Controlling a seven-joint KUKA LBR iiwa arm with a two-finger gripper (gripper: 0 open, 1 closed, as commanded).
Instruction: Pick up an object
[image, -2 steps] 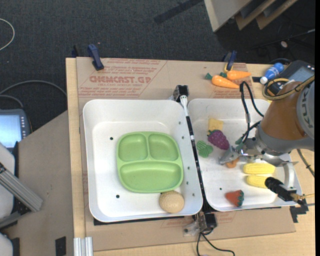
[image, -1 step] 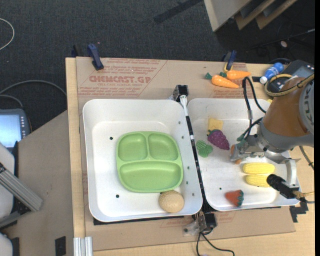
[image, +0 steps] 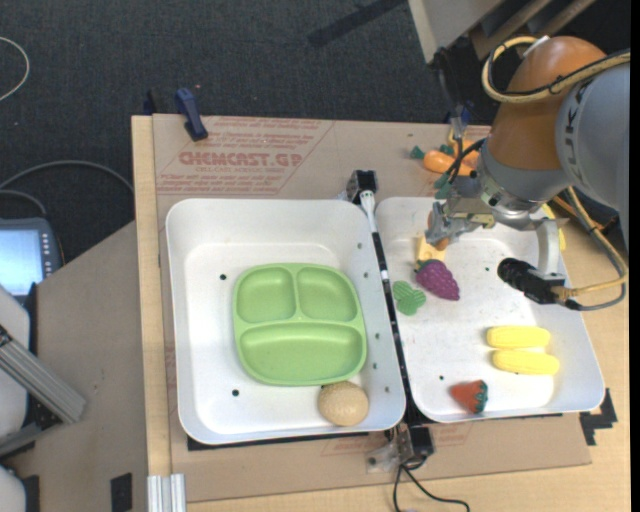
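Note:
My gripper (image: 439, 237) hangs over the far left part of the right bin (image: 575, 398), reaching in from the right. Just below its tip lies a small pale yellow piece (image: 427, 250), partly hidden by the gripper. A purple bunch of grapes (image: 438, 279) lies directly in front of it, and a green leafy piece (image: 408, 297) sits to the left of the grapes. Two yellow pieces (image: 521, 350) lie side by side at the bin's right. A red strawberry (image: 470, 396) rests near the front edge.
The left bin (image: 190, 300) holds a green divided plate (image: 298, 323) and a tan round thing (image: 344, 403) at its front right. An orange thing (image: 437, 158) lies on the cardboard behind the right bin. A black clip (image: 362, 184) sits where the bins meet.

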